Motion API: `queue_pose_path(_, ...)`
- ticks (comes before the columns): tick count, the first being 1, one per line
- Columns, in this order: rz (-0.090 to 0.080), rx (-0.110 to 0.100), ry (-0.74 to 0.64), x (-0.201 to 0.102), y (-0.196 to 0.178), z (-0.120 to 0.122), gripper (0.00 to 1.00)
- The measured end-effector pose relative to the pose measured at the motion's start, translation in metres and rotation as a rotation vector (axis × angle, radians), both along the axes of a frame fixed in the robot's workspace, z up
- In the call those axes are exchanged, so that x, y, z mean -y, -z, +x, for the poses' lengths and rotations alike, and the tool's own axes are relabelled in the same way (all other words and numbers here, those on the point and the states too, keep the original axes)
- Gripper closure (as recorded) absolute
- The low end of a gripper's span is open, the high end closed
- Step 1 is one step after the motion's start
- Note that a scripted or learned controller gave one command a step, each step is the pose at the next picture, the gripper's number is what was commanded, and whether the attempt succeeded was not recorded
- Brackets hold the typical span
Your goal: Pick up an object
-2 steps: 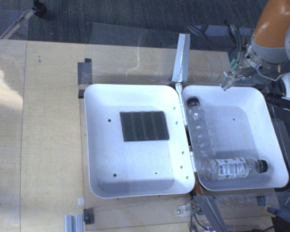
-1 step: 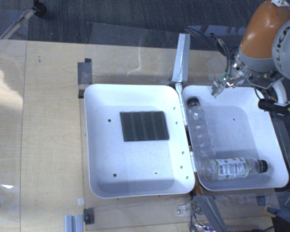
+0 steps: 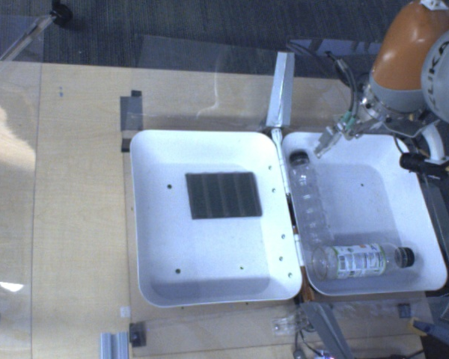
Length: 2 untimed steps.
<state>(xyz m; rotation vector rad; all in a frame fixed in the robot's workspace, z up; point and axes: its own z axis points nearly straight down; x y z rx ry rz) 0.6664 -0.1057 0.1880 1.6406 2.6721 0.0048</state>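
Gripper (image 3: 325, 142) hovering over right bin's (image 3: 426, 223) far-left corner, finger state impossible to tell; one bottle (image 3: 307, 193) just below it along the left wall, long axis far-to-near; second bottle (image 3: 359, 260) lying crosswise by the near edge, farther off.

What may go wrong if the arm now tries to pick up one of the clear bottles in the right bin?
1. Both bottles lie on their sides and may roll away: the labelled bottle near the front, the other bottle along the left wall.
2. That wall of the right bin may block the tool, leaving little room beside the bottle.
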Motion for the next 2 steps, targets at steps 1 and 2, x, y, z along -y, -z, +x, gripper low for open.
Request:
queue_pose_path(1, -0.004, 0.006, 0.052, -0.0013, 0.0696, 0.0030, 0.00)
queue_pose_path(2, -0.005, 0.006, 0.052, -0.0012, 0.0701, 0.0028, 0.00)
